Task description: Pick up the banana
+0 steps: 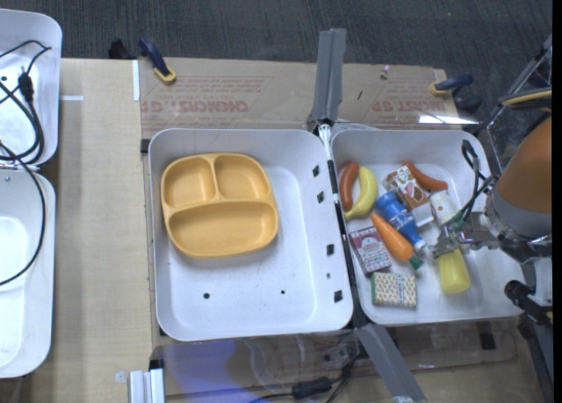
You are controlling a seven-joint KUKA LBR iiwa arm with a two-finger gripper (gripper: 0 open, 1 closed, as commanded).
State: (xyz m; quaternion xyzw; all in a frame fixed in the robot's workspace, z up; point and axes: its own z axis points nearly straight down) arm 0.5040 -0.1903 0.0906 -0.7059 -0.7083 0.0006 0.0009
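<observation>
- Low over the right bin (pixel 474 148), the end effector (pixel 452 243) reaches in from the right edge, just above a yellow bottle (pixel 454 272); whether it is open or closed, or holding anything, cannot be told from this angle.
- Above it, the grey arm's orange band (pixel 531 169) shows at the right edge.
- The banana (pixel 363 192) lies near the right bin's left wall, curved beside a red sausage (pixel 349 183) that touches its left side, well apart from the end effector.
- A blue bottle (pixel 399 219) and a carrot (pixel 394 237) lie slantwise in the middle of that bin, side by side.
- A small red box (pixel 371 249) and a green patterned box (pixel 394 289) sit below the banana, towards the near wall.
- The left bin (pixel 250 305) holds an orange divided plate (pixel 219 204) in its upper left part.
- Both bins rest on the table (pixel 97 217), with blue clamps (pixel 156 61) at its far edge.
</observation>
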